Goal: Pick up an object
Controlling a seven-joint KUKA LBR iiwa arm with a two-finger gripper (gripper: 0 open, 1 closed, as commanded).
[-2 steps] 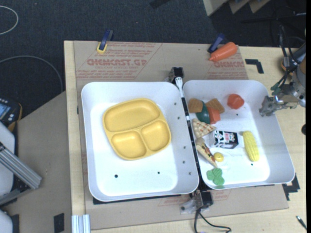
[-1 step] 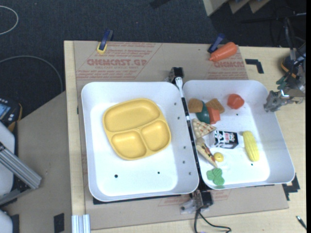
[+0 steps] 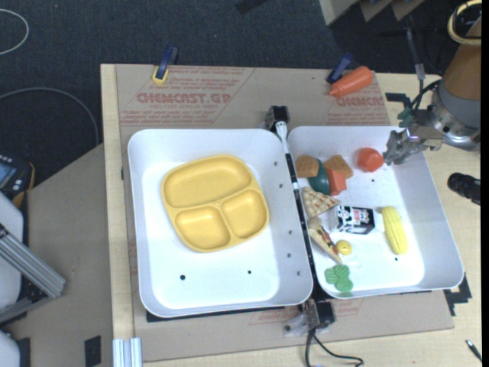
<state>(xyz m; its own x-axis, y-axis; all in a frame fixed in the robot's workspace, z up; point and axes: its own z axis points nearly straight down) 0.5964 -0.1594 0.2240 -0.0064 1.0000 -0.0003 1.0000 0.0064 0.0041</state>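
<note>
From my seat, the arm's two-finger metal gripper [image 3: 394, 150] sits at the upper right edge of the right-hand shallow white bin [image 3: 437, 228], just right of a small round red-orange toy tomato [image 3: 370, 159]. I cannot tell how the gripper is set; it is small and partly blurred, and nothing shows in its grasp.

All the pickable things lie in that right bin, crowded toward its left wall. Left of the tomato there is a brown bun-shaped piece [image 3: 307, 165], touching a dark teal-and-red piece [image 3: 319, 180] and an orange-brown block [image 3: 338, 167]. Below them lies a tan waffle-patterned wedge [image 3: 318, 202], then a small black-and-white carton [image 3: 354, 219]. A yellow plastic corn cob [image 3: 395, 229] lies apart, near the bin's right-centre. Lower down I see a small yellow round piece [image 3: 344, 247] beside a striped tan strip [image 3: 324, 239], and a green leafy plastic piece [image 3: 338, 276] near the front rim.

The tomato stands clear of the clustered pieces, nearest the gripper.

The left-hand white bin [image 3: 145, 228] holds a yellow three-compartment plastic plate [image 3: 214, 202]. On the cardboard-coloured bench board [image 3: 229, 94] behind the bins lie an orange plastic carrot-like toy [image 3: 351, 81] against a blue clamp [image 3: 338, 70], and another blue-and-yellow clamp [image 3: 163, 65] at the far left corner. A black clip [image 3: 278, 116] joins the bins at the back.
</note>
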